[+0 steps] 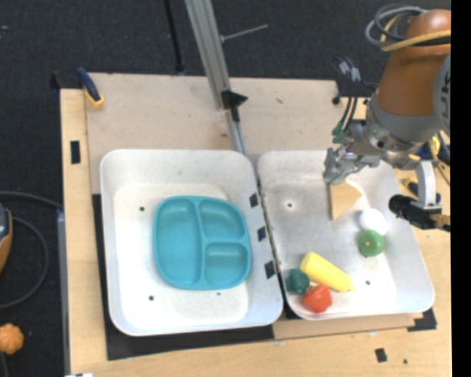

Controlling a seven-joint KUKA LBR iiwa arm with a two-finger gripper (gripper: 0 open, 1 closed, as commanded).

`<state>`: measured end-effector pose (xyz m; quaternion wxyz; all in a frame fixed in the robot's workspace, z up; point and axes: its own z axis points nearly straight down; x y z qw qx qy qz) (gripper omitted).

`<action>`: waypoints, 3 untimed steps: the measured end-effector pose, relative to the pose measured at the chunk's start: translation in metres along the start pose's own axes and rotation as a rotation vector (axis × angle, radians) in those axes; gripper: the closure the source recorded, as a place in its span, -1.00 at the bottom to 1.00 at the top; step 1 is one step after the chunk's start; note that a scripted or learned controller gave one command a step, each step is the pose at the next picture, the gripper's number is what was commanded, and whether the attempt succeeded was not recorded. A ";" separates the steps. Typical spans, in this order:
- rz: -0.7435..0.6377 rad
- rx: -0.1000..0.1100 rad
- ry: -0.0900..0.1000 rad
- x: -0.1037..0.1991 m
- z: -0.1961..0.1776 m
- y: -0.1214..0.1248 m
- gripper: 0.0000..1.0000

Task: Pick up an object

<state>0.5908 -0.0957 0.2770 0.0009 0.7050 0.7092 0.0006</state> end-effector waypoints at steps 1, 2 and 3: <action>0.000 0.001 0.000 0.042 0.016 0.027 1.00; -0.001 -0.001 0.001 0.097 0.014 0.051 1.00; 0.000 0.001 0.000 0.140 0.032 0.075 1.00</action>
